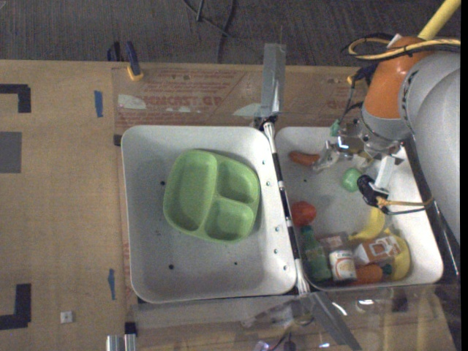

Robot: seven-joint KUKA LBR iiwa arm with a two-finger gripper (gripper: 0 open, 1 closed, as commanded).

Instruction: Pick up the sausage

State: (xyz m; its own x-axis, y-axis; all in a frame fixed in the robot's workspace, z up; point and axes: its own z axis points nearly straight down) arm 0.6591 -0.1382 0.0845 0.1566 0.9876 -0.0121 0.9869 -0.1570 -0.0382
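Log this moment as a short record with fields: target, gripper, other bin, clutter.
target: sausage, lying at the far left corner of the right bin
gripper: gripper right beside the sausage's end; no grasp can be made out
other bin: left bin holds a green divided plate
clutter: tomato, banana, green bottle, small cartons at the near edge

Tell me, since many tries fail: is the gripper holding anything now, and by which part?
Nothing is visibly held. The gripper is low in the right bin, right beside the sausage, but the sausage lies on the floor, not between its fingers.
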